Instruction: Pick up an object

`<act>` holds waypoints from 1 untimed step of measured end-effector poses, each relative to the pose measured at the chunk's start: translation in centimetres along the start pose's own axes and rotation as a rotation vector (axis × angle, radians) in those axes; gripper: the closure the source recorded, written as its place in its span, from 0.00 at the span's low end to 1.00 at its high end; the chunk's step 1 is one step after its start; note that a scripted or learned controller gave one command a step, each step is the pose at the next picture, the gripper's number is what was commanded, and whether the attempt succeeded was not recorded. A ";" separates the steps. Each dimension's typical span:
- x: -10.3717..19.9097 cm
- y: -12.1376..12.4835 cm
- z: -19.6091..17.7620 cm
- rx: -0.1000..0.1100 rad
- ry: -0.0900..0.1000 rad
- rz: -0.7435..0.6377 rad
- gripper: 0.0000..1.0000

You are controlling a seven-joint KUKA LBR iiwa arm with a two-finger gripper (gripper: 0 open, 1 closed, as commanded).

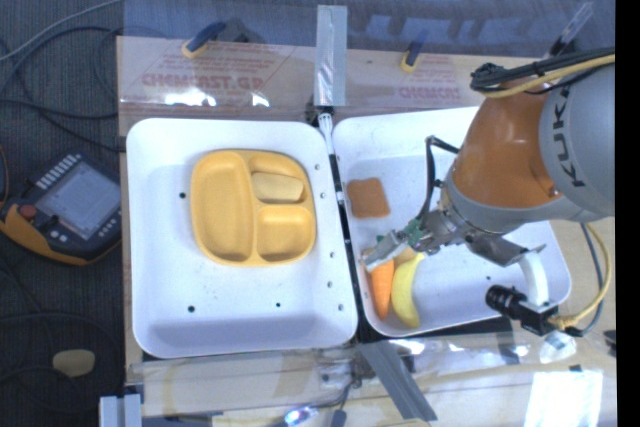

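In the right bin (pixel 450 130) lie a brown square cookie-like piece (pixel 368 198), an orange carrot (pixel 382 286) and a yellow banana (pixel 405 288) side by side near the front left corner. My gripper (pixel 412 240) hangs low over the bin just above the top ends of the carrot and banana; how its fingers stand is not clear. The left bin (pixel 160 215) holds a yellow divided tray (pixel 222 210) with a tan bread-like piece (pixel 277 186) in its upper right compartment.
The arm's orange and grey wrist (pixel 510 170) covers the right bin's middle and right side. A metal divider strip (pixel 330 55) runs between the bins at the back. A teach pendant (pixel 60 205) lies on the floor left of the bench.
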State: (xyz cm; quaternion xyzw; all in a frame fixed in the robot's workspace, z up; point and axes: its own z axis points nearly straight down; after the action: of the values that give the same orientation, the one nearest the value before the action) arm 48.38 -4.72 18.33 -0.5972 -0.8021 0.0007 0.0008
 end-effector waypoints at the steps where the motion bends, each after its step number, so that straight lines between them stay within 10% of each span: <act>1: -1.8 -0.6 0.0 0.000 0.000 -0.106 0.00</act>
State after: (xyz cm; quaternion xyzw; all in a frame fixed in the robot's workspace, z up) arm 48.34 -6.56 18.34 -0.5539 -0.8326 0.0007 0.0007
